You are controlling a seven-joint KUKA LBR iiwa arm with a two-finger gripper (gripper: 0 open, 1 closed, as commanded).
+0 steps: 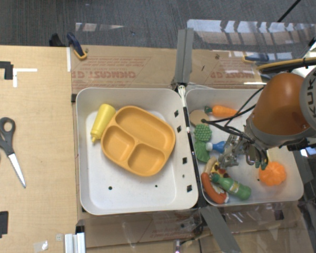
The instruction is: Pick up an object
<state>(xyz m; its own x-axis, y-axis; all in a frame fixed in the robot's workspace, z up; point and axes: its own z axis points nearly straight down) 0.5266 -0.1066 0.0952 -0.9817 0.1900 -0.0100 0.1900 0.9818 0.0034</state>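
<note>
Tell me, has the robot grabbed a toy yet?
Not that I can see. The gripper is already down in the right bin, hovering just above the green bottle and red sausage. Nothing shows between its fingers. Grabbing one toy and lifting it out is left.

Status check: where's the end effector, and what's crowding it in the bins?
End effector low in right bin, nothing seen gripped. Green bottle and red sausage toy just below it. Orange ball beside. Orange divided tray in left bin.

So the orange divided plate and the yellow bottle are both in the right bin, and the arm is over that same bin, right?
Not quite. The camera view shows the orange divided plate and yellow bottle in the left bin. The arm is over the right bin.
</note>
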